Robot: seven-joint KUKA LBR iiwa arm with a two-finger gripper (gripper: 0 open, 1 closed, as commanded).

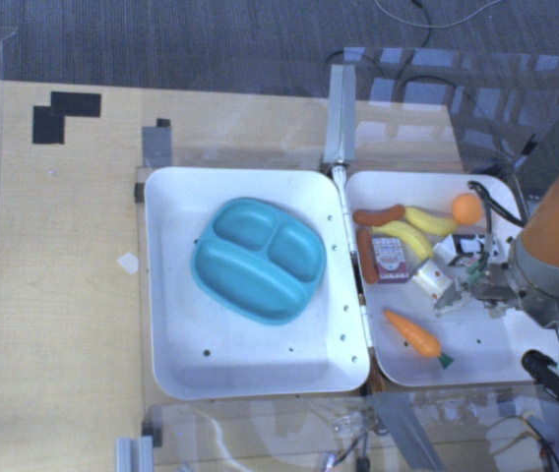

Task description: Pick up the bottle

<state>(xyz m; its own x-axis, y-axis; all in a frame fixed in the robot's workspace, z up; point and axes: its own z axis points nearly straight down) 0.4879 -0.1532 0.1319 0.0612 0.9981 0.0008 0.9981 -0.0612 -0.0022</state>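
A small white bottle (431, 279) lies tilted in the right bin (486, 362), between the red packet and the arm. My gripper (460, 285) reaches in from the right and sits right against the bottle's right end, low over the bin floor. The grey wrist and orange band rise behind it at the right edge. The gripper's own body hides where it meets the bottle.
The right bin also holds a brown sausage (379, 214), a yellow banana (419, 229), an orange (466, 208), a red packet (389, 260) and a carrot (415, 334). A blue divided plate (259, 260) lies in the left bin (176, 352).
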